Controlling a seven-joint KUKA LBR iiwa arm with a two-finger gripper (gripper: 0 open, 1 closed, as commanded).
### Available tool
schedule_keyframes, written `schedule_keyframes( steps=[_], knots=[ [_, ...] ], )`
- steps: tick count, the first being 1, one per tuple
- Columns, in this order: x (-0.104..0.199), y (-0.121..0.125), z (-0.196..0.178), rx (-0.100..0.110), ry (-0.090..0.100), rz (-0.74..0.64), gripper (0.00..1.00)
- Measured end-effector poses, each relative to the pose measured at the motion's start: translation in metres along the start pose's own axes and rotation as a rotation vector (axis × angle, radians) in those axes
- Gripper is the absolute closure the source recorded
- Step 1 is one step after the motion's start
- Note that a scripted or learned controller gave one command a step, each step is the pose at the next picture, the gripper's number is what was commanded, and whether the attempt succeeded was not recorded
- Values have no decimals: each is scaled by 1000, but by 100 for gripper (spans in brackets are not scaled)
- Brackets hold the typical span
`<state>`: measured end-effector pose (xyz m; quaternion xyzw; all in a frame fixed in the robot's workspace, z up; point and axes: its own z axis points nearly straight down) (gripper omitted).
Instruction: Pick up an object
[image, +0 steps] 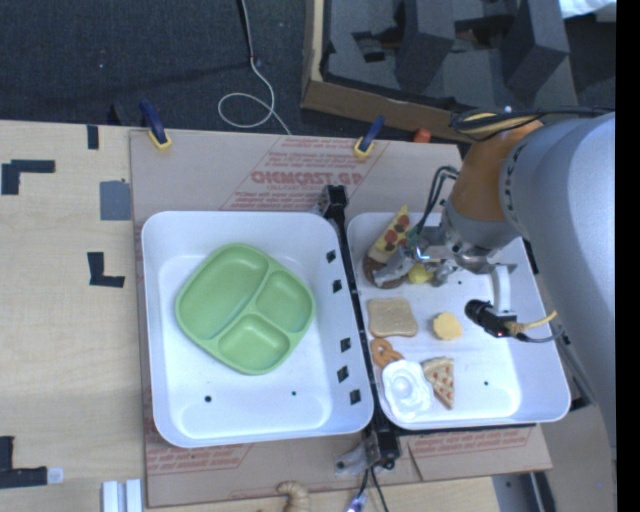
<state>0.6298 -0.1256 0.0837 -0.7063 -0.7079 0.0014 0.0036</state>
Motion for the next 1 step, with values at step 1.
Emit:
schedule_keyframes(
  steps=[1],
  knots=[
    [-1, -2, -9, 1, 0, 2, 100]
  ],
)
